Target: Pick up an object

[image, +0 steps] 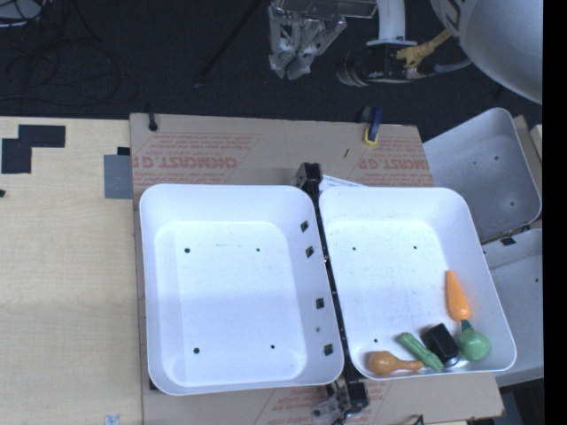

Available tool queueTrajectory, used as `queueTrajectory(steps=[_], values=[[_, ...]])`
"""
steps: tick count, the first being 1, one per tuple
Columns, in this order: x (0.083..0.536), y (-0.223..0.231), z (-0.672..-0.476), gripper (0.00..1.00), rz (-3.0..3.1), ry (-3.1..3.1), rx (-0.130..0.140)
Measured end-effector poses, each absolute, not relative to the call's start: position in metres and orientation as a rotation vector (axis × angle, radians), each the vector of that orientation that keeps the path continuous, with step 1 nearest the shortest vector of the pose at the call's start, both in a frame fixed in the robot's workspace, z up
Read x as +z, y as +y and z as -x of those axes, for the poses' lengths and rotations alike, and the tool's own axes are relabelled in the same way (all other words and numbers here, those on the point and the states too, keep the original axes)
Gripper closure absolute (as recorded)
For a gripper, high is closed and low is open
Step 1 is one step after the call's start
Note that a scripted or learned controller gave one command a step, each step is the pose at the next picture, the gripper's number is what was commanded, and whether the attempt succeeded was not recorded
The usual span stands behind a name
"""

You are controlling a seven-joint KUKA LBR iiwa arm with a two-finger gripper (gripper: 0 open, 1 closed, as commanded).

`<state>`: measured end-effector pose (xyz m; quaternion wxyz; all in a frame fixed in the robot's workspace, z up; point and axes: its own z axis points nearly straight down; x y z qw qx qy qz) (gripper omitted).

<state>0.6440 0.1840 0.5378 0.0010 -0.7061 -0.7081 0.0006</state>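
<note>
From the overhead camera, the gripper (pixel 301 47) is hanging above the far edge of the bench, well apart from both bins, its fingers spread apart and holding nothing. In the right bin (pixel 390 211), an orange carrot (pixel 457 296), green ball (pixel 475 344), black block (pixel 440 343), green stick (pixel 419 350) and orange gourd (pixel 390 362) are lying clustered in the near right corner beside the left bin (pixel 221 204).

Pale wood bench (pixel 62 264) — dark floor (pixel 133 42)

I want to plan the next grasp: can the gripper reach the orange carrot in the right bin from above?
Probably yes: the orange carrot lies uncovered near the right bin's right wall, apart from the other toys; that wall may crowd the gripper.
</note>
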Motion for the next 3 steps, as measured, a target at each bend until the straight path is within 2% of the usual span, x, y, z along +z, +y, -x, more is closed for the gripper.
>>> queueTrajectory(steps=[1,2,3], values=[[0.537,0.226,-0.643,1.0,2.215,-2.224,0.004],[0.537,0.243,-0.644,1.0,2.218,-2.221,0.004],[0.537,0.233,-0.643,1.0,2.219,-2.22,0.008]])
